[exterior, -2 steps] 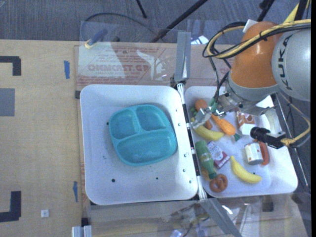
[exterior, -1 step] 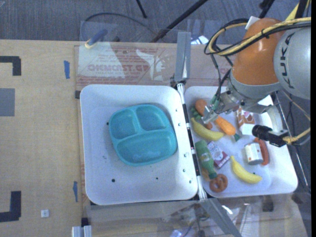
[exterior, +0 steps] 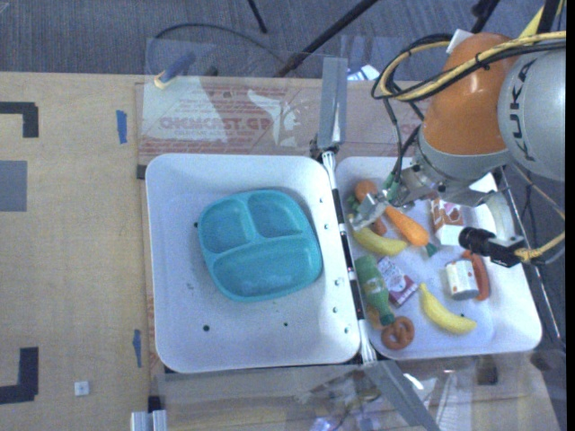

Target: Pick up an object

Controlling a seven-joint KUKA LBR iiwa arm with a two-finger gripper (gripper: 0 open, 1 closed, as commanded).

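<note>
Carrot lies just right of and below the gripper, in the right bin, near that bin's upper left corner. Its long axis runs diagonally, from upper left by the gripper down to lower right. Whether the gripper's tips touch the carrot's near end I cannot tell; nothing shows between them. Fingers' spread: cannot tell, the tips are small and mixed with clutter.

Neighbours, relative to the gripper:
- second orange piece just above it
- yellow banana just below, lying nearly flat across, touching or almost touching the carrot's underside
- green bottle further below, long axis roughly up-down
- red packet below right
- pretzel far below, near the bin's front edge
- second banana and can well to the lower right
- carton to the right, past the carrot's far end

Edges: the divider between bins stands just left of the gripper, so room on that side is tight. Open floor lies right of the carrot, between it and the carton. Left bin holds a blue tray, well apart.

Judgement: carrot is the nearest pick; a grasp across its short axis means closing along the upper-right to lower-left line. Risk: banana caught along with it.
</note>
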